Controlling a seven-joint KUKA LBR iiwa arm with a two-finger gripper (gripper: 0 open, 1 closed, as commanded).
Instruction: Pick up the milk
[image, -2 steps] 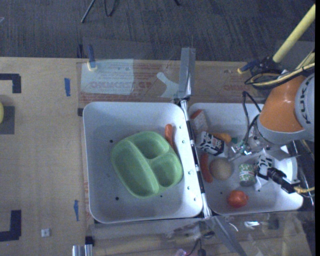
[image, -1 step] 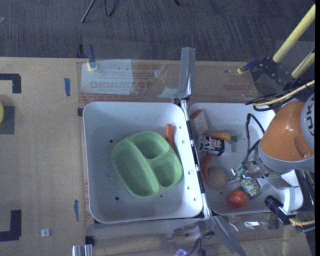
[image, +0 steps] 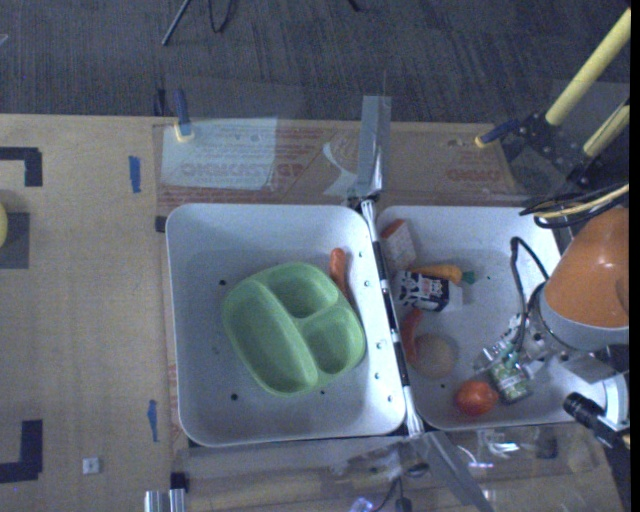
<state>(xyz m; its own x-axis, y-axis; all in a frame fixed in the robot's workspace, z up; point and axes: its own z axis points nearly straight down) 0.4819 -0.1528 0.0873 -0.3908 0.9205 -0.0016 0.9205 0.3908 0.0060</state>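
Milk (image: 422, 290) lies well left of the pincer (image: 508, 372).

The milk carton (image: 422, 290) is hemmed in by an orange item (image: 441, 271) just above and the bin divider (image: 385, 300) at left; open floor is left to its right.

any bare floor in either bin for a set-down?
Left bin: bare floor around the green divided plate, widest along the back-left and front edges. Right bin: crowded along its left side by the milk carton, carrot and other food, tomato in front; one bare patch at the back middle, beside the arm.
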